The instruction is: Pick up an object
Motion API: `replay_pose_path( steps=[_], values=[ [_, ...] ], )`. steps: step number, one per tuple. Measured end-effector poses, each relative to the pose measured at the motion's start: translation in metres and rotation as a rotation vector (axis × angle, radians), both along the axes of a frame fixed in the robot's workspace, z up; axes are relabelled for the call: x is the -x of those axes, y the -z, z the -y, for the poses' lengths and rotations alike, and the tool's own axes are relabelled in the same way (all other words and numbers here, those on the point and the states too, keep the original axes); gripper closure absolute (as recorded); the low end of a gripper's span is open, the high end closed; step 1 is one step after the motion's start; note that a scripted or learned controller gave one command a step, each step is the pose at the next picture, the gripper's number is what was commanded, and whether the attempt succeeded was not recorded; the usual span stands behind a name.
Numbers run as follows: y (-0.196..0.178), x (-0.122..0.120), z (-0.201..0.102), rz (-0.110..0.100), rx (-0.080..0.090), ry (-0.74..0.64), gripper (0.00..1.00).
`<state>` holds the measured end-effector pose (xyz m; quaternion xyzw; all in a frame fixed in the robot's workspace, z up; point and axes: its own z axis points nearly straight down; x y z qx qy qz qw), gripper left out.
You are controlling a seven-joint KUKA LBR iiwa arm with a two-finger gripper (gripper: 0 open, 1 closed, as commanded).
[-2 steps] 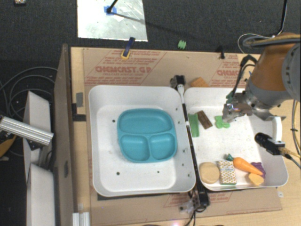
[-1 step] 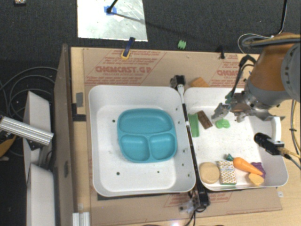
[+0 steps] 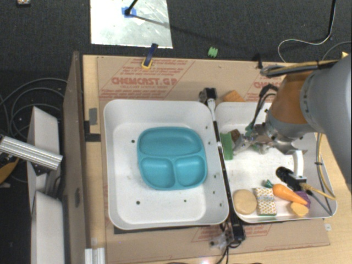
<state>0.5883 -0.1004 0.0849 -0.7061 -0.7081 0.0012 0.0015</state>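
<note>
My gripper (image 3: pixel 246 140) hangs low over the upper left part of the right bin (image 3: pixel 242 172), beside a green block (image 3: pixel 226 146) that leans on the bin's left wall. Along the bin's front lie a round tan cookie-like disc (image 3: pixel 245 201), a patterned white and green box (image 3: pixel 266 201), an orange carrot (image 3: pixel 289 193), a purple piece (image 3: pixel 303 194) and a yellow piece (image 3: pixel 300 209). I cannot make out anything between the fingers.
The left bin (image 3: pixel 121 202) holds a teal divided plate (image 3: pixel 171 157). An orange block (image 3: pixel 233 97) lies on the bench behind the right bin. The arm's grey body (image 3: pixel 313 103) covers the right bin's upper right part.
</note>
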Motion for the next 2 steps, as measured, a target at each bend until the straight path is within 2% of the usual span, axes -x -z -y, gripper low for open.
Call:
replay_pose_path(
  steps=[1, 2],
  values=[
    [-0.002, -0.07, 0.014, 0.013, 0.003, -0.003, 0.0],
    [-0.002, -0.069, -0.006, 0.01, 0.003, -0.002, 0.0]
  ],
)
